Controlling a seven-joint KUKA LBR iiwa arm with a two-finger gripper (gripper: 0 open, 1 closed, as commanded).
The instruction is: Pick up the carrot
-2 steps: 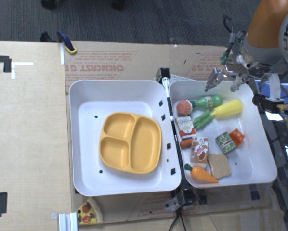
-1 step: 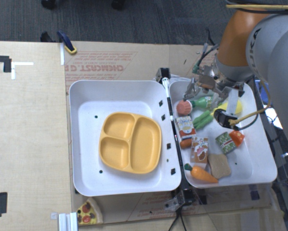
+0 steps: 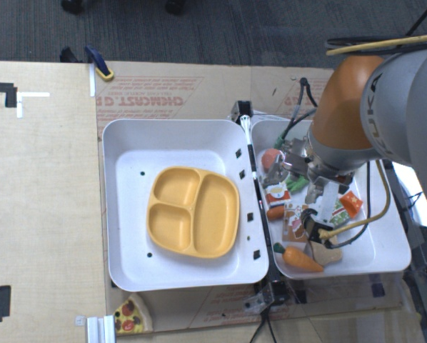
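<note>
The carrot [image 3: 300, 260], orange with a small green top at its left end, lies on its side at the front left of the right bin [image 3: 385, 252]. My gripper [image 3: 310, 204] hangs under the orange wrist band over the middle of that bin, just behind the carrot and above a patterned packet [image 3: 295, 224]. Nothing shows the carrot lifted; it rests on the bin floor. The arm hides the bin's back part.
Around the gripper lie a red round item [image 3: 272, 157], a green piece [image 3: 296, 184], a small carton [image 3: 276, 191], an orange-red piece [image 3: 350, 204] and a tan slice [image 3: 329, 254]. A yellow divided plate [image 3: 194, 211] sits in the left bin [image 3: 121, 191]. A toy pizza slice [image 3: 130, 317] lies on the bench.
</note>
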